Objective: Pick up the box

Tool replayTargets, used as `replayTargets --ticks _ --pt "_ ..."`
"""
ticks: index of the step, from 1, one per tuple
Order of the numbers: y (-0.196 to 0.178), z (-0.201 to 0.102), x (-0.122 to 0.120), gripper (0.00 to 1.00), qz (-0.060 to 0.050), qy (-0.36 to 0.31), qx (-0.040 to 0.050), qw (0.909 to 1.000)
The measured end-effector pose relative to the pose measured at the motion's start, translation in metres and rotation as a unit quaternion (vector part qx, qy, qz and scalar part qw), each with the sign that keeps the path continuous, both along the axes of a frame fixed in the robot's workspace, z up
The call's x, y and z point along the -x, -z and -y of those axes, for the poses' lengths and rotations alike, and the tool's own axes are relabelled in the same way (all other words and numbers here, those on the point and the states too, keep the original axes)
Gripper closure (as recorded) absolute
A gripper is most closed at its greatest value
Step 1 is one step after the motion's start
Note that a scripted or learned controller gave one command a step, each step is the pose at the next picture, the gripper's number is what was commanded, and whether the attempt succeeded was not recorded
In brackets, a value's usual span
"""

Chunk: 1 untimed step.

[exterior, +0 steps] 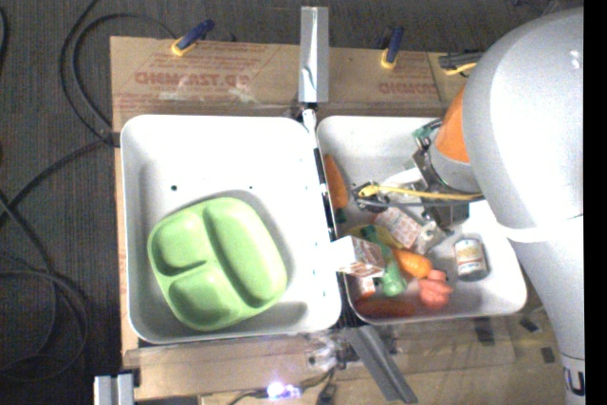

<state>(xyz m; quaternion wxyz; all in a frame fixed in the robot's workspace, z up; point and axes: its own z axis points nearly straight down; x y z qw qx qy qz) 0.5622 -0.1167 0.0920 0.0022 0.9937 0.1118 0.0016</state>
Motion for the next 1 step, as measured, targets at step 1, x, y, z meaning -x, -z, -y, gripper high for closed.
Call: replayTargets --ticks 1 --pt "-0.0075 0.0003 0.0015 1.00 -0.004 -0.001 -0.0002 1.0000"
